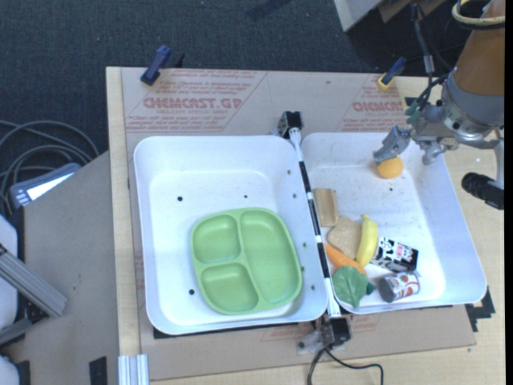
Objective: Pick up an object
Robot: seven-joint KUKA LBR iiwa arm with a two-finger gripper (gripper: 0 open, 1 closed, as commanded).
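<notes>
A dark blue-grey carpet surrounds the bench, whose brown printed board is clamped by blue clips, with grey cables coiled at left, possibly beside metal framing.

A grey robot arm with a broad orange band above its wrist. Below the band sits a silver-grey metal wrist ring. A small grey metal gripper with two short fingers ends it. Thin dark cables run alongside the arm.
</notes>
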